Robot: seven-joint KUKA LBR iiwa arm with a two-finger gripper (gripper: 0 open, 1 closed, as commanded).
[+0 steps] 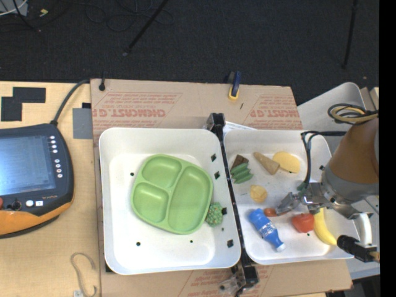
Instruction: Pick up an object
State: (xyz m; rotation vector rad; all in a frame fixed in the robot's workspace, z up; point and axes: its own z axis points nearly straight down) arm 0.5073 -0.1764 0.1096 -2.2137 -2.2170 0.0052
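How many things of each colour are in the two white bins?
Green: 3, the plate, the bumpy ball, the pod
Yellow: 3, the lemon, the small lump, the banana
Brown: 2
Blue: 1, the bottle
Red: 1
Total: 10

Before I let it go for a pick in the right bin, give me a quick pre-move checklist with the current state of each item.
1. Gripper positioned over the right bin: ok, it sits low among the items.
2. Target close by: ok, red object and blue bottle lie just beside it.
3. Nothing held yet: cannot tell, the finger state is unclear from this slant.
4. Crowding near the target: not ok, banana lies against the red object under the arm.
5. Left bin items out of the path: ok, green divided plate and green bumpy object lie in the left bin.
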